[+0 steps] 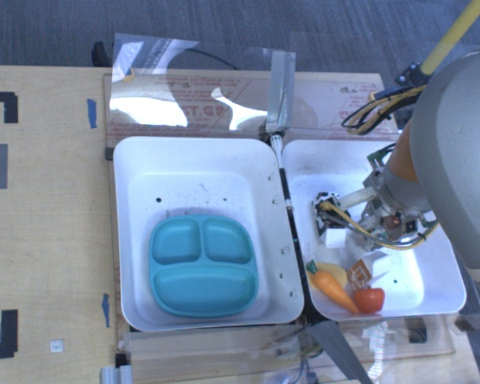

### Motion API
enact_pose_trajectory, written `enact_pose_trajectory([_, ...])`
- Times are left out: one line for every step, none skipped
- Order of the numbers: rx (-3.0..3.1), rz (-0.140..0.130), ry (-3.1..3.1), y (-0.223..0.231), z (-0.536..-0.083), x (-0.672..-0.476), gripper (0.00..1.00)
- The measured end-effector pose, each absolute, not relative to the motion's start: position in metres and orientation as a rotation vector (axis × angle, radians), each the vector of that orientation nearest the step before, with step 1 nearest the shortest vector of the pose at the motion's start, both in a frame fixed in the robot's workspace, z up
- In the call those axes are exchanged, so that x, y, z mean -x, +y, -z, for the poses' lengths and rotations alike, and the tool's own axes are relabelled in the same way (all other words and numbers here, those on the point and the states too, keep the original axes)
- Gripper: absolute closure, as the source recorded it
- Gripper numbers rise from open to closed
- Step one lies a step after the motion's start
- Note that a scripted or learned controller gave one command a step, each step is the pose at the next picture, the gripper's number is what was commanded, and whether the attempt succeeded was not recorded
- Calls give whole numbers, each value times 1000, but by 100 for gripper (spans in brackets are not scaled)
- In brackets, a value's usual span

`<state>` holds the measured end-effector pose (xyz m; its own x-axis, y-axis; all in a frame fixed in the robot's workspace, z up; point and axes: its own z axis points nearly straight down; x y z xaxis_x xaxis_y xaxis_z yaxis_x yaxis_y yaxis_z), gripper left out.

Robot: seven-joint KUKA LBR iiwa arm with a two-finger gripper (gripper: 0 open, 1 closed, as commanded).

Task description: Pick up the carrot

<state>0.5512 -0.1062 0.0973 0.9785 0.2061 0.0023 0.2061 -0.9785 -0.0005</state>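
The carrot (333,287) is orange with a green stub at its left end. It lies slantwise at the front left of the right bin (432,290). My gripper (373,245) hangs over the middle of that bin, up and to the right of the carrot and apart from it. The wrist and cables hide most of the gripper. Nothing shows held in it.
A red tomato (370,299) lies against the carrot's right end. A small brown and white piece (358,274) and a pale yellow piece (330,267) lie just behind the carrot. In the left bin (136,182) rests a teal divided plate (202,264).
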Motion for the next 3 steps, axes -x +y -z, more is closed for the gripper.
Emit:
enact_pose_trajectory([3111,-4,-405,-102,-159,-479,100])
enact_pose_trajectory([3122,4,-314,-120,-87,-481,100])
enact_pose_trajectory([3112,1,-406,-53,-185,-480,100])
